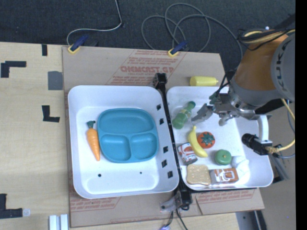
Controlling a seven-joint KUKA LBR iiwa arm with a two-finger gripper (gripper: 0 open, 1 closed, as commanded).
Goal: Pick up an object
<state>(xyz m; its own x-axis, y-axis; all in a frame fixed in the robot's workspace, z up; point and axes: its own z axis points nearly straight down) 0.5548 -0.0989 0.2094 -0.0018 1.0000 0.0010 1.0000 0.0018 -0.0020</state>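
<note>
Green plastic marks the likeliest target: a bottle (183,115) lying on its side near the left wall of the right bin (259,180), toward the bin's far edge. You have no single named object, so treat any item in that bin as valid. Toward the near edge from the bottle lie a banana (197,142) and, just beside it on the right, a tomato (206,139). Nearer the bin's front edge you will find a can (186,152), a green round fruit (223,156), a slice of bread (198,174) and a small carton (225,176).

The gripper (213,110) hangs over the far half of the right bin, to the right of the bottle and above the tomato. From this slanted view you cannot tell whether it is spread or closed, and nothing is seen pinched in it. Judge the step as approach: the pick is not yet made.

The next move calls for choosing one item, centring over it, and descending. Expect crowding near the banana and tomato; the bottle has more free space around it.

The left bin (76,102) carries a blue tray (127,134) and a carrot (93,142) along its left side. A yellow block (203,81) rests on the bench beyond the right bin's far edge.
</note>
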